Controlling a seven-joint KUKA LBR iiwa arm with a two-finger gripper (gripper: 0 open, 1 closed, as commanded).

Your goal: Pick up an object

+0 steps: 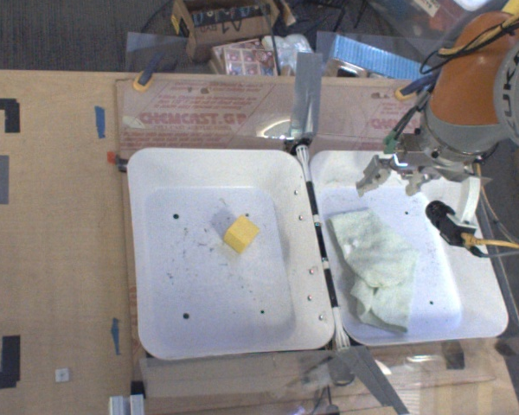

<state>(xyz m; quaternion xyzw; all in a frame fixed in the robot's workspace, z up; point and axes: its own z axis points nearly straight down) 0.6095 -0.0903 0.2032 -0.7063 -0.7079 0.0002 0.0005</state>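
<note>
A small yellow cube [240, 233] lies near the middle of the left bin [156, 318]. A crumpled pale green-white cloth [377, 268] fills the middle and front of the right bin [480, 309]. My gripper [390, 180] hangs over the back of the right bin, just behind the cloth's far edge, under the grey wrist and orange band [471, 59]. Its two fingers [368, 177] stand apart, open, with nothing between them.
A black fitting with a yellow cable [454, 226] hangs off the wrist over the right bin's right side. A metal divider [306, 102] and a cardboard wall [208, 115] stand behind the bins. Clutter lies beyond the bench.
</note>
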